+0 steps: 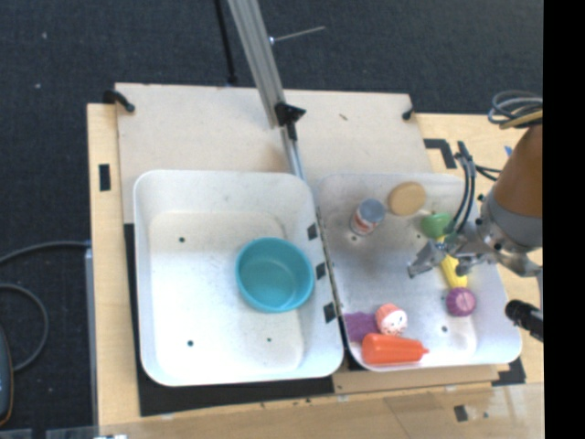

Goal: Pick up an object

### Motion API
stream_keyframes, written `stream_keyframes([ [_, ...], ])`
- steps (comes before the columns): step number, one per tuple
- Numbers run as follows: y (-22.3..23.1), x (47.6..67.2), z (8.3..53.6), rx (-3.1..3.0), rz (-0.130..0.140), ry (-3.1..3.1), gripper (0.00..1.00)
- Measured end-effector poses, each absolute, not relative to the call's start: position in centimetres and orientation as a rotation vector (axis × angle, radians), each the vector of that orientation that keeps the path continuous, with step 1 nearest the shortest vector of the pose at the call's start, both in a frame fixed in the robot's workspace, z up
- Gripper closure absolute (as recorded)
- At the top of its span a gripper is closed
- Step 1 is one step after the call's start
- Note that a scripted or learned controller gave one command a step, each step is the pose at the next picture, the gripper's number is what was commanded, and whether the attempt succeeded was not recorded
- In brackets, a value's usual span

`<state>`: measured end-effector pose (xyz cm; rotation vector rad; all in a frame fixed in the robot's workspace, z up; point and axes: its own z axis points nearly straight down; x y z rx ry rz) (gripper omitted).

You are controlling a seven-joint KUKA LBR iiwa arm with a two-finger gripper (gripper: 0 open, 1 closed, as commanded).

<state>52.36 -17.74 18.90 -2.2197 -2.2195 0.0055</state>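
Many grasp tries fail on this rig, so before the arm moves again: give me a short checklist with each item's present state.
1. Gripper over the right bin: ok.
2. Something between its fingers: cannot tell; the yellow object and green object lie right beside it.
3. Neighbours crowding the target: not ok; yellow, green and the purple object sit close together.
4. Other right-bin items apart from the gripper: ok; tan disc, small can, orange toy.
5. Left bin holds a blue bowl, upright: ok.
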Motion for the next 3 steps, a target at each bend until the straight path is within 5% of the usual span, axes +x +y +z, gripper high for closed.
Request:
stream_keyframes([
  [2, -18.5, 52.1, 10.1, -2.226, 0.001, -2.221, 0.00],
  [3, -18.5, 52.2, 11.2, -2.233, -0.005, -2.217, 1.00],
])
